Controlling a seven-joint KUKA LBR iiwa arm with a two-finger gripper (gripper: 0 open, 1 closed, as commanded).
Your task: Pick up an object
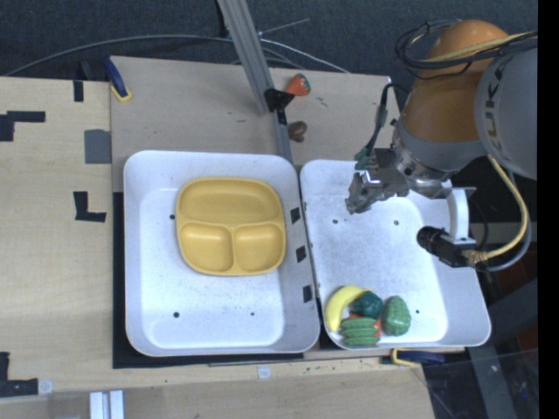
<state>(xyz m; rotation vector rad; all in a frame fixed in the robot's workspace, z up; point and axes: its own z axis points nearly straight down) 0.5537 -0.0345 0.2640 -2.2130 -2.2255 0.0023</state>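
Note:
Several small toy foods lie bunched in the near left corner of the right bin [410, 260]: a yellow banana [342, 301], a dark teal piece [368, 305], a green vegetable [397, 315] and a red and green piece [359, 328]. My gripper [358, 201] hangs over the far left part of that bin, well apart from the pile. Nothing shows between its fingers. The grey arm with its orange band [454, 68] reaches in from the right.
The left bin [144, 260] holds a yellow three-compartment plate [231, 225]. A grey pole [249, 42] rises behind the bins, with a small orange and red item [299, 85] and a brown one [297, 131] on the board nearby. A black cable loops beside the arm.

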